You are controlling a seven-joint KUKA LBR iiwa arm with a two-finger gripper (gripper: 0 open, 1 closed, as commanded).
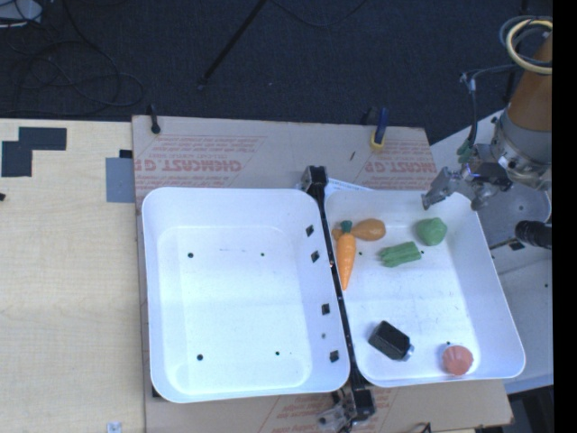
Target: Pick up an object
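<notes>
We see the gripper [458, 186] poised above the right bin [505, 318], which holds a carrot [345, 258], two green pieces, a black block [390, 340] and a pink ball [457, 360].

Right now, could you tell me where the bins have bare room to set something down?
The left bin is bare wall to wall. In the right bin, a patch lies free between the green block and the black object. Crowded: around the carrot.

Below fingers [458, 186]: green ball [432, 231] near.
Further inward: green block [399, 254], carrot [345, 258] crowd the far end.
Near end: black box [390, 340], pink ball [457, 359], open floor between.
</notes>
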